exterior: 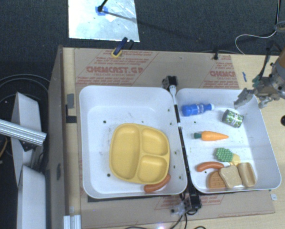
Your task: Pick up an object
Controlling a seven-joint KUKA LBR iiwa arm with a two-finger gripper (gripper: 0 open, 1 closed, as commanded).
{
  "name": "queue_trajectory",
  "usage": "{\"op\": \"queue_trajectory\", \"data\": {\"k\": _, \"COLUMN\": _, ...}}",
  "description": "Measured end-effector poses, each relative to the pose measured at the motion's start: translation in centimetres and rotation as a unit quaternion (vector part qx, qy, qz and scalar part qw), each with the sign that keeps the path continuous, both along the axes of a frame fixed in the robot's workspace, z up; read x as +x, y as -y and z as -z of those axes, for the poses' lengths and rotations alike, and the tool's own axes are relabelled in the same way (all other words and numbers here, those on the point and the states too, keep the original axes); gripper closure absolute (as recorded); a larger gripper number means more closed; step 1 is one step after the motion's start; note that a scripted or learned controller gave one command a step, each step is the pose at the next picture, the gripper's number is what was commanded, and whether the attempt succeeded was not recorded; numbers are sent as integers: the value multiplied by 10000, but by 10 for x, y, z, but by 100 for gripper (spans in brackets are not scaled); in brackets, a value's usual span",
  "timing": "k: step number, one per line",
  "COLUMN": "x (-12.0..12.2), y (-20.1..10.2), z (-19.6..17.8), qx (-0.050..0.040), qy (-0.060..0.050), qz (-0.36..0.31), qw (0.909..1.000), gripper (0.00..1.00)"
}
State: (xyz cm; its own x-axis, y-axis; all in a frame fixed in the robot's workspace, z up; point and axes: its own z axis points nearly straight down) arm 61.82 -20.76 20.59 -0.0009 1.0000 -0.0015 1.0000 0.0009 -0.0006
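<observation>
Carrot (213, 136), can (233, 118), bottle (196, 109) in right bin (269, 151), end effector (251, 98) released, grasping nothing

gripper (251, 99) hung over right bin (265, 142) far rim, green can (233, 118) just below jaws, blue bottle (196, 109) beyond, bare floor between them

You've got two white bins (133, 95), a yellow divided plate (138, 152), a blue bottle (196, 109), an orange carrot (214, 136) with a green tip, a green can (232, 118), green-and-yellow corn (226, 155), reddish sausages (209, 166), tan bread (230, 175), and brown cardboard (133, 63) with red lettering.
</observation>
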Motion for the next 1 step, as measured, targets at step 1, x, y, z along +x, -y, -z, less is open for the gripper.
{"op": "queue_trajectory", "data": {"k": 1, "x": 6, "y": -2, "z": 93, "qx": 7, "qy": 1, "qz": -5, "qw": 10000, "gripper": 0}}
